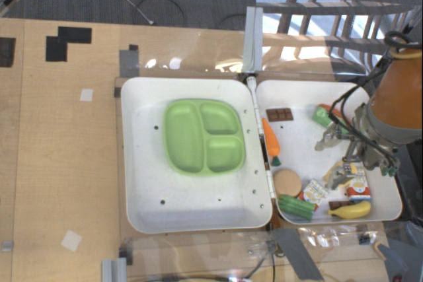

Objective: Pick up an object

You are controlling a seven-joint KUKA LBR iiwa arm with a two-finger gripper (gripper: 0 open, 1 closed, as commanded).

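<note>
My gripper [334, 158] hangs over the right bin [301, 142], below the arm's orange band. Its fingers are spread: one fingertip [326, 141] points toward the bin's middle, and the other [338, 176] is near a small packet. Nothing sits between them. Around it lie a green toy [322, 117] behind, a red and white carton [358, 189] and a banana [350, 210] in front. A snack packet [314, 191], a tan bun [287, 181] and a green cucumber [295, 207] lie to the front left. A carrot [270, 139] and a chocolate bar [278, 115] lie by the left wall.
The left bin [142, 201] holds a green divided plate [203, 136]. A metal rack [330, 26] stands behind the right bin. Black cables [345, 102] loop from the arm over the bin's back right.
</note>
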